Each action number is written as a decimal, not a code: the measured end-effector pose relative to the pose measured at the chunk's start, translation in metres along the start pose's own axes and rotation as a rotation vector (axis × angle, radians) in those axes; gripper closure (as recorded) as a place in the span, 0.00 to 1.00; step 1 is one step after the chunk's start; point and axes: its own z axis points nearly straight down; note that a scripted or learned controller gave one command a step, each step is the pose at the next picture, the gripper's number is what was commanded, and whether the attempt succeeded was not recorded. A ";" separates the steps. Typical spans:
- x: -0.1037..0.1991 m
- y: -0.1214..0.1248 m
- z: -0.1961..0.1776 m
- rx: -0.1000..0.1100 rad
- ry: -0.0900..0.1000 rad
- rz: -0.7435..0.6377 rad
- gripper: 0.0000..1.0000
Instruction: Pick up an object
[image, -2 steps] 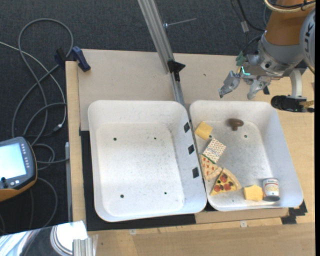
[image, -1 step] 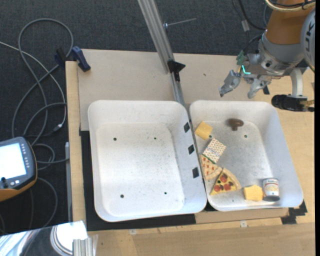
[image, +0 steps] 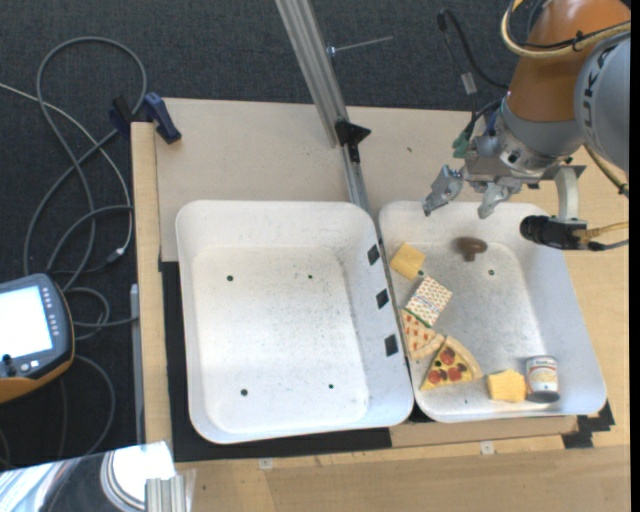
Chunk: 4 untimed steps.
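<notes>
My gripper (image: 463, 198) hangs open above the far edge of the right bin (image: 580, 330), its two fingers spread with nothing between them. Below it in the bin lies a small brown disc (image: 471, 245). A yellow cheese block (image: 407, 261) sits near the bin's left wall. A checkered cracker (image: 429, 298) and two pizza slices (image: 424, 336) (image: 450, 365) lie further forward. Another yellow block (image: 507, 386) and a small can (image: 542, 377) rest at the front right corner.
The left bin (image: 270, 320) sits beside the right one, with black clips along the shared wall. A metal rail (image: 320, 80) slants in from the top. Cables and a teach pendant (image: 30, 335) lie off the bench at left.
</notes>
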 end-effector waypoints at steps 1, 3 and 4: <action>-0.004 -0.008 0.059 0.002 0.000 0.002 0.00; -0.002 -0.011 0.088 -0.008 0.000 0.002 1.00; 0.008 -0.007 0.029 -0.016 -0.002 -0.001 1.00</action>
